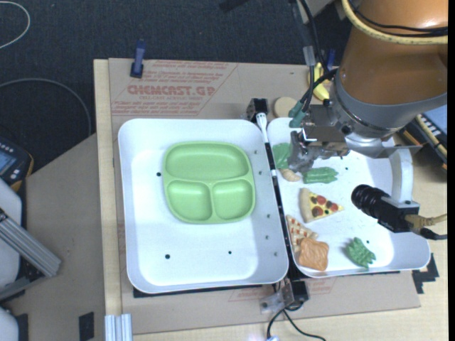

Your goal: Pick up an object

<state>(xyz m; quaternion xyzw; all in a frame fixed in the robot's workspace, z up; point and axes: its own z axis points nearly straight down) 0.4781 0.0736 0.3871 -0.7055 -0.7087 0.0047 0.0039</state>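
Orange fried piece [313,253]; triangular pizza slice [318,206] just beyond

Light fell bright and even from above, washing out the glossy floor of the shallow white left bin [142,212] to near-glare. The grey and orange arm [394,48] loomed soft and out of focus. The dark carpet [57,27] stayed dim; shadows were faint.

I work in a robotics lab: my claw [304,146] hangs over a white bin [398,258] of toy food, a cardboard-covered bench [178,87] beneath, loose cables [21,91] on dark carpet far left.
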